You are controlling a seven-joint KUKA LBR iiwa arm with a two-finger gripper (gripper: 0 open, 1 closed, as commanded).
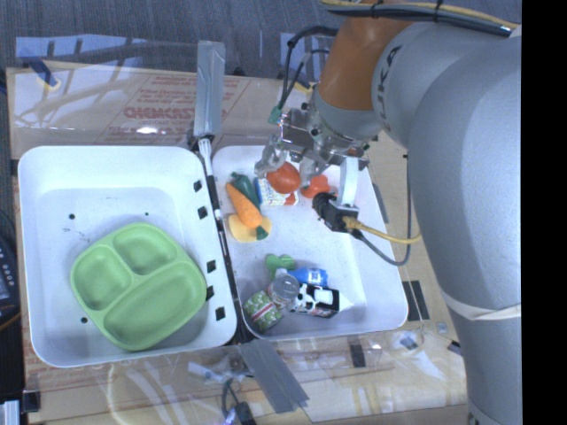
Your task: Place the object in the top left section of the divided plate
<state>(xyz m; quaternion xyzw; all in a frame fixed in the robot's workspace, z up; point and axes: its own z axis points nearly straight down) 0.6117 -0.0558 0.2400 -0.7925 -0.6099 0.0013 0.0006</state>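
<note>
The divided plate (137,286) lies in the left bin (53,184), light green, with all three sections bare; nothing has reached its top left section, so the placing itself is not done. What the task wants moved looks to be the tomato (283,179), a round red-orange toy with a green top, which sits in the right bin (390,299) near that bin's far end, just under the gripper (285,168). The metal fingers (268,159) hang down on either side of the tomato, close about it, but from here I cannot tell whether they pinch it or merely stand around it, nor whether it is lifted off the bin floor. A second small red piece (316,185) shows just to its right, half hidden by the wrist. Nearby lie a carrot (244,204) on a yellow thing (241,228), and nearer the front a green toy (280,261), a small jar (284,287), a blue and white packet (312,275), a black and white toy (316,300) and a green ball (260,309). By my reckoning the job is at its start: a grasp is perhaps forming, and the lift, the carry over the divider between the bins and the release over the plate are all left.
</note>
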